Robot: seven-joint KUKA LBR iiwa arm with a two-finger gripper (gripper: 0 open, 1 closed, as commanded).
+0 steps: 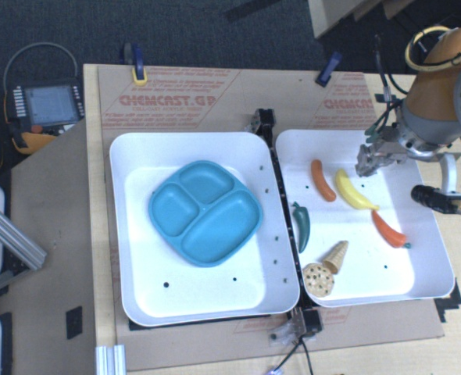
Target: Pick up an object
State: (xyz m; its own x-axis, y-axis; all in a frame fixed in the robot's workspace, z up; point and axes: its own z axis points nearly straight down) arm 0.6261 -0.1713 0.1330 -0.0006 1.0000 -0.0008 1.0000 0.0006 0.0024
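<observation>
The gripper (369,162) is hanging over the right bin (430,287), just above the upper end of the banana (354,191); nothing is sitting between its tips, and how far apart they are I cannot tell from here; the sausage (322,180), carrot (389,229), green pepper (301,223) and ice-cream cone (330,258) are all lying on the bin floor; so the pick is looking not yet done, with the descent, closing and lift left.

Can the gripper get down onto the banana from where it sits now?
Probably yes. The gripper hovers just up and right of the banana, nothing lying between them. The sausage and carrot lie apart on either side.
</observation>
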